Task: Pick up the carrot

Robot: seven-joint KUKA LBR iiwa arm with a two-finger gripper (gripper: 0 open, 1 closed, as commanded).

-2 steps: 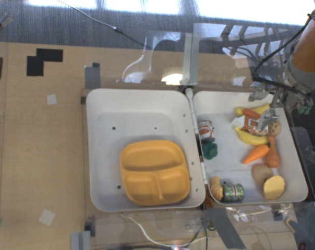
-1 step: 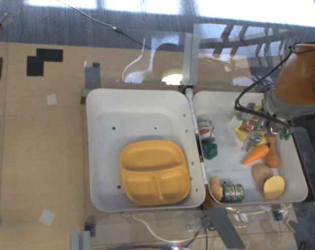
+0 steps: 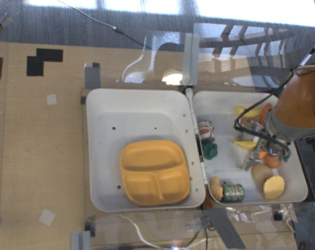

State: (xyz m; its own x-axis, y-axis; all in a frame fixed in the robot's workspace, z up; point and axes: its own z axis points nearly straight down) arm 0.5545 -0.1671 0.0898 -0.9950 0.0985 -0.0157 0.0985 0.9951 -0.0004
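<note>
Mostly hidden carrot, axis unclear, by arm.

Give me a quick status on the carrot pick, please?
Gripper low in right bin, finger state unclear. Orange piece, likely the carrot, beside it. Potato and banana crowd close.

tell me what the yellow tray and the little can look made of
Yellow tray: likely moulded plastic, matte, one even colour with soft rounded dividers. Can: probably metal or a toy copy, with a shiny end rim and a printed green-and-red label.
</note>
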